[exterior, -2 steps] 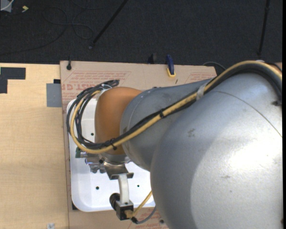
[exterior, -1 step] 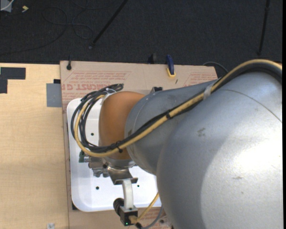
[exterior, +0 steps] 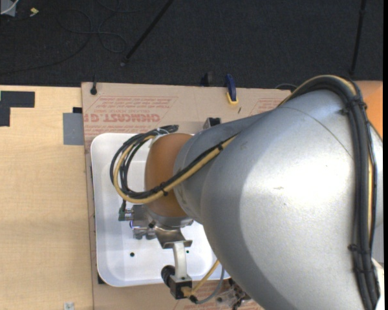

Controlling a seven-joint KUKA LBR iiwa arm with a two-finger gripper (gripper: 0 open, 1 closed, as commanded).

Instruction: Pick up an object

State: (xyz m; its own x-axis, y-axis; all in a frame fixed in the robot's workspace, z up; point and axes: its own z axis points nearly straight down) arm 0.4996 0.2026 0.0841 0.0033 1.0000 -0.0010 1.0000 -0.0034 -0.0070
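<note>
Arm (exterior: 291,199): one, grey, in from 3 o'clock, hiding the bin's 3 o'clock side.
Gripper (exterior: 152,230): one, low over the white bin (exterior: 103,173), in its 6 o'clock half; spread or pressed together, cannot tell.
Object: cannot tell where; one dark speck (exterior: 132,254) at the gripper's 7 o'clock, too small to identify.
Around: one cardboard sheet (exterior: 129,108) under the bin; one blue clip (exterior: 231,88) at its 12 o'clock edge; wooden bench (exterior: 32,205) at 9 o'clock.

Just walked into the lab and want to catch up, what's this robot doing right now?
A grey KUKA arm with an orange band reaches in from the right, its claw pointed down into the white bin. The bin sits on a cardboard sheet. The arm hides much of the bin, and I can't tell whether it holds anything.
</note>
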